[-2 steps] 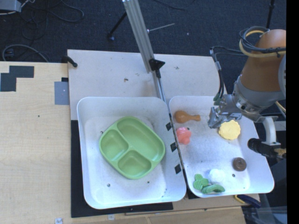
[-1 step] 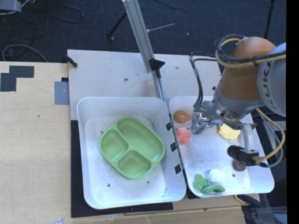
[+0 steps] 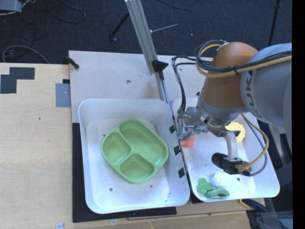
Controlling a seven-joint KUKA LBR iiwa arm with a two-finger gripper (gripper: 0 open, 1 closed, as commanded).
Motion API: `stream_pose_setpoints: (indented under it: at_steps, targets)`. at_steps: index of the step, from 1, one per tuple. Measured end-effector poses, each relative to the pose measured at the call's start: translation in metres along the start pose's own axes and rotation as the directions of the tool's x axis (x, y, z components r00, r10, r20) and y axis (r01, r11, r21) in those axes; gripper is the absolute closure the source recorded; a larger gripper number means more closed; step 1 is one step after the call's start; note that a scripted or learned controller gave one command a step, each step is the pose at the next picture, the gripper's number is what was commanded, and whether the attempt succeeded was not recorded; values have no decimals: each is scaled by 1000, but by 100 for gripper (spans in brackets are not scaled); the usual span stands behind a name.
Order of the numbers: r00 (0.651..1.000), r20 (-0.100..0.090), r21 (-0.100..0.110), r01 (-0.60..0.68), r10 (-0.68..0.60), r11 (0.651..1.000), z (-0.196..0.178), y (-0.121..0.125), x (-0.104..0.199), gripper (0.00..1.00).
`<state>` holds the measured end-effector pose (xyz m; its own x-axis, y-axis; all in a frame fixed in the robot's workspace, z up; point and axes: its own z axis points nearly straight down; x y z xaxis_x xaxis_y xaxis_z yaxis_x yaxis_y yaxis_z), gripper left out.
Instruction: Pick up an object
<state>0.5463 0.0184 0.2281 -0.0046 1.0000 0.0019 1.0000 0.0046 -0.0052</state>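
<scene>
My gripper (image 3: pixel 187 133) is low in the right bin (image 3: pixel 257 187), close to its left wall, with the arm's orange wrist above it. A small red-orange object (image 3: pixel 188 142) lies right under the gripper, partly hidden by it. Whether it sits between the fingers is not visible. A yellow object (image 3: pixel 238 130) peeks out from behind the arm at the bin's right. A green knobbly object (image 3: pixel 209 189) and a white object (image 3: pixel 222 179) lie at the bin's front.
The left bin (image 3: pixel 93 175) holds a green three-compartment plate (image 3: pixel 134 150). A slanted metal rail (image 3: pixel 145 35) runs from the back down between the bins. Black cables (image 3: pixel 233 165) loop off the arm over the right bin.
</scene>
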Motion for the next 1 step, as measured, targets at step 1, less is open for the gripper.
stream_pose_setpoints:
  at_steps: [1]
  targets:
    - [1000, 1, 1, -1, 1, 1000, 2, -15, 42, 100]
